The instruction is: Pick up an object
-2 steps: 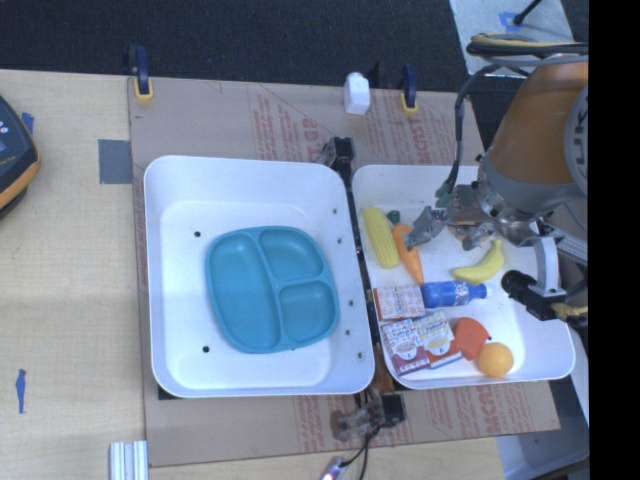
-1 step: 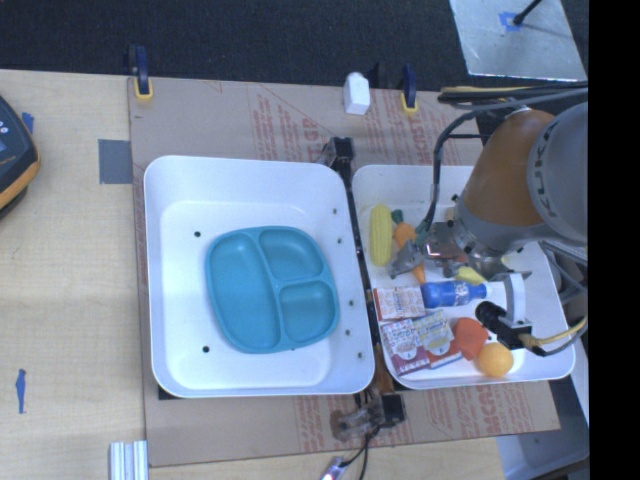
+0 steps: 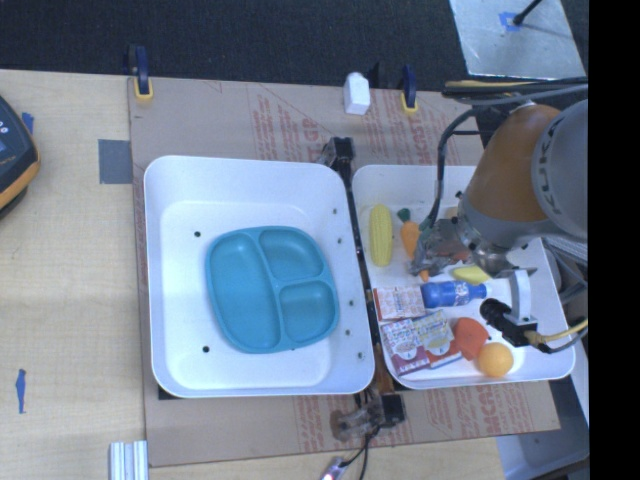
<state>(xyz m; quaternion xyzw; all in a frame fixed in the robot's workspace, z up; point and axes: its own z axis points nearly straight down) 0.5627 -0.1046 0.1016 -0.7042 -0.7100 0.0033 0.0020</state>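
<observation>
Though the left white bin (image 3: 160, 268) bears just a turquoise sectioned plastic tray (image 3: 272, 288), the right white bin (image 3: 375, 183) is crowded: yellow toy corn cob (image 3: 381, 234), orange toy carrot (image 3: 410, 236), printed cartons (image 3: 415, 330), blue bottle (image 3: 452, 293) lying crosswise. Gripper (image 3: 438, 253) sits low just right of the carrot, above the bottle; jaw state can't be made out. Nothing visibly held.

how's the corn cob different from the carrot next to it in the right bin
The corn cob is yellow; the carrot is orange with a small green top. The corn cob is clearly longer and thicker than the carrot. The corn cob lies in open view near the bin's left wall, while the carrot sits closer to the gripper. Both lie lengthwise in the same direction, side by side, in the right bin.
</observation>
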